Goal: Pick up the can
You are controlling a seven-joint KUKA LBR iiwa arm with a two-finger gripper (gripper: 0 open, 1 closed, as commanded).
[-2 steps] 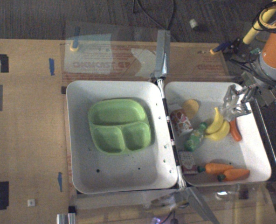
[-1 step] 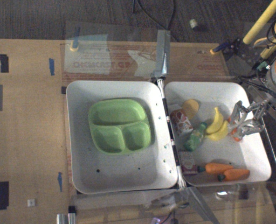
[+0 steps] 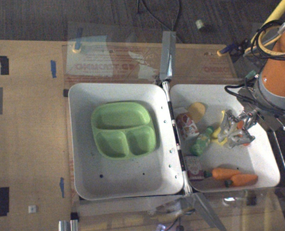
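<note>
Nearest us, two carrots [image 3: 234, 176] lie in the right bin [image 3: 272, 162]. We see a green divided tray [image 3: 124, 129] in the left bin [image 3: 84, 143]. Against the right bin's left wall, the can [image 3: 187, 124] lies lengthwise up-down, beside a green bottle [image 3: 200, 142]. We cannot tell how the gripper [image 3: 236, 129] jaws stand.

Robotics lab: taped wooden bench [image 3: 27, 143], twin white bins [image 3: 80, 129], loose cables [image 3: 159, 4].

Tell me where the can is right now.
The can lies in the right bin, near its left wall, below the yellow round item and just left of the green bottle; the gripper is further right.
</note>
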